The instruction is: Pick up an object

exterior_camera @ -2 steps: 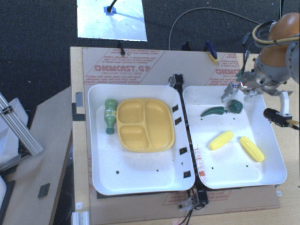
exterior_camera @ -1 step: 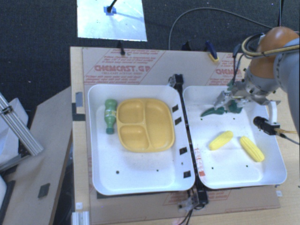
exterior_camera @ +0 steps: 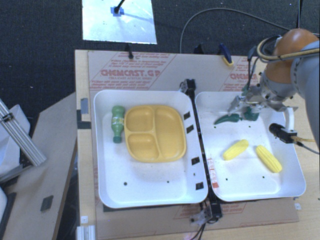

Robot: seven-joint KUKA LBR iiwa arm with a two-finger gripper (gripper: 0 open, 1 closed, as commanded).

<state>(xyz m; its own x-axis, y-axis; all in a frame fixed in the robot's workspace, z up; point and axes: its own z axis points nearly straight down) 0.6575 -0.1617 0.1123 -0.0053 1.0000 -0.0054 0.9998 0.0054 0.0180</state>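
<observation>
Hovering over the rear of the right bin (exterior_camera: 295,184), the gripper (exterior_camera: 239,105) stood with fingers apart just above the dark green object (exterior_camera: 229,118), so a sound pick required centring on it, descending squarely, then closing.

Both bins (exterior_camera: 150,196) are white with small dark dots. At nine o'clock in the left one lies a green bottle (exterior_camera: 117,123) with a paler green band, beside a plain yellow tray (exterior_camera: 154,133). In the right bin, two yellow corn cobs (exterior_camera: 235,149) with ridged kernels sit at six o'clock and a dark green pepper (exterior_camera: 228,118) at eleven o'clock. The arm (exterior_camera: 295,59) is grey with orange. The tan bench (exterior_camera: 135,69) carries red lettering.
</observation>
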